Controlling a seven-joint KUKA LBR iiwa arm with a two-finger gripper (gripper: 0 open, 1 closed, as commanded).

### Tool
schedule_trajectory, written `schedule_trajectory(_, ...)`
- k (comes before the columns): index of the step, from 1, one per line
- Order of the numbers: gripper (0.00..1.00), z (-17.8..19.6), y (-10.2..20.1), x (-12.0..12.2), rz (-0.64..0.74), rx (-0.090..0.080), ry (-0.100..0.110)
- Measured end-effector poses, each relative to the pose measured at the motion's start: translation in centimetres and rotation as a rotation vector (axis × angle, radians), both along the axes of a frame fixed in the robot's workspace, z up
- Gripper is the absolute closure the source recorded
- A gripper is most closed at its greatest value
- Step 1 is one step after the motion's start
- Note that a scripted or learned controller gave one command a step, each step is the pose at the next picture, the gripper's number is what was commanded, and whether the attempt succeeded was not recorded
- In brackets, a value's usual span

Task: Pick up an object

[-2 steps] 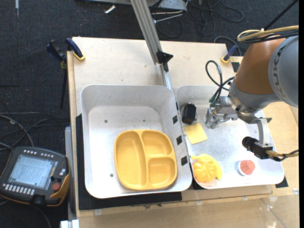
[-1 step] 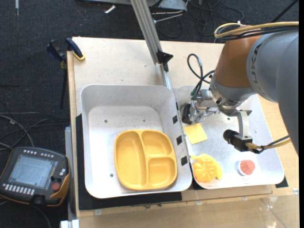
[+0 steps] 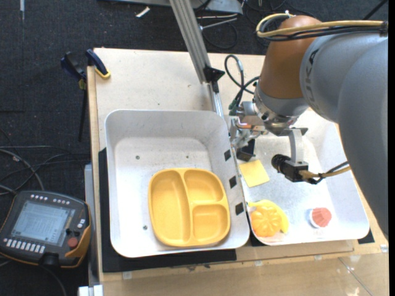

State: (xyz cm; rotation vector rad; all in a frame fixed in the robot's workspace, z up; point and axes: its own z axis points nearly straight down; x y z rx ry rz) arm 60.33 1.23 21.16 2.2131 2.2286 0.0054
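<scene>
While lying flat at frame centre-right in the right bin (image 3: 345, 193), pale yellow square (image 3: 254, 173) sitting just below the hand (image 3: 245, 142); hand's state impossible to tell. Lower down, yellow flower toy (image 3: 268, 219) and red piece (image 3: 320, 216). Left bin (image 3: 123, 134) holding yellow divided plate (image 3: 188, 206).

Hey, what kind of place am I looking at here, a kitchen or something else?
Most likely a robotics lab, not a kitchen. A grey industrial arm reaches over two white bins on a bench, a teach pendant lies on the dark carpet beside it, and loose cables trail behind. The yellow divided plate looks like a test prop.
</scene>
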Motion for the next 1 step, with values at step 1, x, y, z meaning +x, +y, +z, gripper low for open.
schedule_trajectory(1, 1.00, -0.03, 4.60, 1.97, 0.000, 0.000, 0.001)
